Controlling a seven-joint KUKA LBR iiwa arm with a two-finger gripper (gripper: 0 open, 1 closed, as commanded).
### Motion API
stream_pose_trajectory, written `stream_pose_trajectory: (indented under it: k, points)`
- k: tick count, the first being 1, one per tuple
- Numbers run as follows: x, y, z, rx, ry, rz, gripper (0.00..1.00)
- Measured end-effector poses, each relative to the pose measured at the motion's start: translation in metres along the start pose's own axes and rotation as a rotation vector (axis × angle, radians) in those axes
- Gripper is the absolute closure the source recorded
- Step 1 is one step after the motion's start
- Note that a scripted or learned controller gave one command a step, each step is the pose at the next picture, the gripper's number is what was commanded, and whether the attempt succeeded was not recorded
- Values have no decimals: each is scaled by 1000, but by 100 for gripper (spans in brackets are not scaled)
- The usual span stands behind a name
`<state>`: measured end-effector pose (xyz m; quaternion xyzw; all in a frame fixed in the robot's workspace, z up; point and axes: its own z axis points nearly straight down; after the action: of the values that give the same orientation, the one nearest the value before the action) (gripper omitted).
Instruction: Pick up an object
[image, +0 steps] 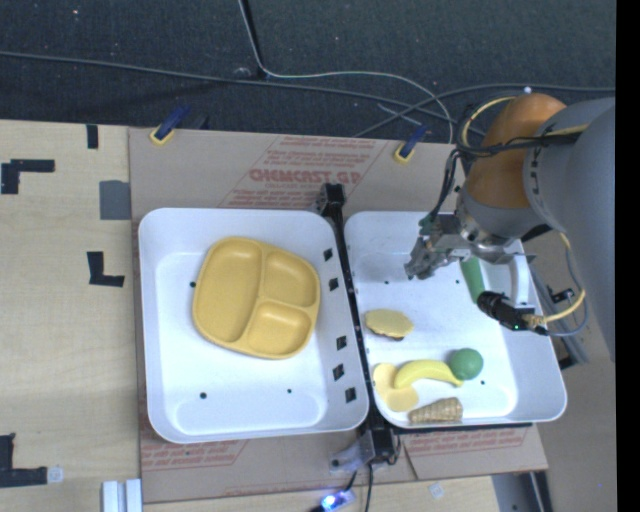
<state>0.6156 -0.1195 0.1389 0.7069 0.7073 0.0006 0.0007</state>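
In the right bin (505, 385), a banana (425, 373) lies with its long axis left to right, curving upward, while the gripper (422, 262) hovers well above it, finger spacing impossible to tell.

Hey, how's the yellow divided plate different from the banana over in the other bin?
The yellow divided plate lies alone in the left bin; the banana lies in the right bin, crowded among other small items with a green ball at its end. The plate is far larger than the banana. The plate is a flat, rounded square with three compartments; the banana is a slim curved piece. Both are yellow, lying apart from the gripper.
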Motion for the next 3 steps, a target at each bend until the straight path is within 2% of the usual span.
stream_pose_trajectory:
  k: [2, 3]
  points:
    - [-8, -2, -89, -1, -1, -1, 100]
    - [35, 8, -90, 2, 1, -5, 100]
